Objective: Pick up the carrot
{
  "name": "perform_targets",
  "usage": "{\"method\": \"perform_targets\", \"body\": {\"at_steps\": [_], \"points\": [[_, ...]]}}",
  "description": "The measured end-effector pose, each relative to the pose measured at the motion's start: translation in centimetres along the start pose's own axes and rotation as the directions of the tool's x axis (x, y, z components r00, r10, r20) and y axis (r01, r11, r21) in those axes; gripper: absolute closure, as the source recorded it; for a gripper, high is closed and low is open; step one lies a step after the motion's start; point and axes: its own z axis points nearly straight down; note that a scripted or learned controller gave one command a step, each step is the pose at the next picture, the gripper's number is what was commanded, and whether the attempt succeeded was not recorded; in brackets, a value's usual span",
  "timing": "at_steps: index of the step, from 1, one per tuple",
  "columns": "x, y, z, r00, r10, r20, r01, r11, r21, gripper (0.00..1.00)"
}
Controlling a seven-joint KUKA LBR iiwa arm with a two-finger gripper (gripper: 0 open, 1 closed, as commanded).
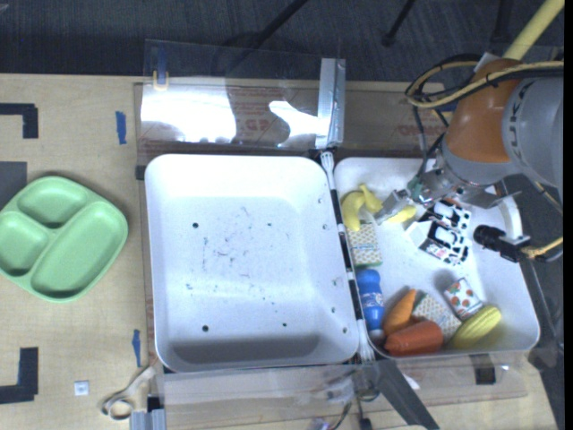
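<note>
The carrot (402,306) lies in the right bin (517,280), near its front edge, touching a blue bottle (370,297) and a red pepper (414,337). Well behind the carrot, the gripper (400,206) hovers beside a banana (357,204) (finger spread impossible to tell).

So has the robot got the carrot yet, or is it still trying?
Not yet. Nothing looks done: the carrot lies in the right bin, near its front edge, beside a blue bottle. The gripper is further back in that bin, apart from the carrot, among other toys. Left to do: move to the carrot, grab it and lift it out.
</note>
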Motion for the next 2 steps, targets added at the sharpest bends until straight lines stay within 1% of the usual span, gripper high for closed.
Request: {"method": "perform_targets", "body": {"at_steps": [1, 2], "points": [[-10.2, -3.0, -4.9, 1.0, -0.003, -0.03, 0.005, 0.999, 0.04, 0.0], [-5.2, -11.9, -2.2, 0.989, -0.146, -0.038, 0.148, 0.988, 0.036, 0.0]]}}
